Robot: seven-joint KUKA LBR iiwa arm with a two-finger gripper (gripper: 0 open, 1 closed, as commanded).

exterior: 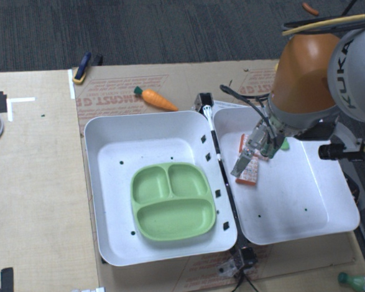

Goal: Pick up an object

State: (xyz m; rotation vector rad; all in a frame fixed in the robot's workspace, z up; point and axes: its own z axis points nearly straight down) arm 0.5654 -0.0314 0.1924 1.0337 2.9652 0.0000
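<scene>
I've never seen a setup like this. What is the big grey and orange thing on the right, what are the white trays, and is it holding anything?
One camera looks down at a slant on a bench. The grey and orange shape is a robot arm reaching in from the right; its gripper is its two-finger hand. The two white trays are shallow bins. The left bin holds a green divided plate. The gripper hangs over the right bin, just above a small red and white packet; whether it grips it cannot be told. A toy carrot lies on the cardboard behind the bins.

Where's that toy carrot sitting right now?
The toy carrot lies outside the bins on the brown cardboard, just beyond the far rim of the left bin, which holds the green divided plate.
</scene>
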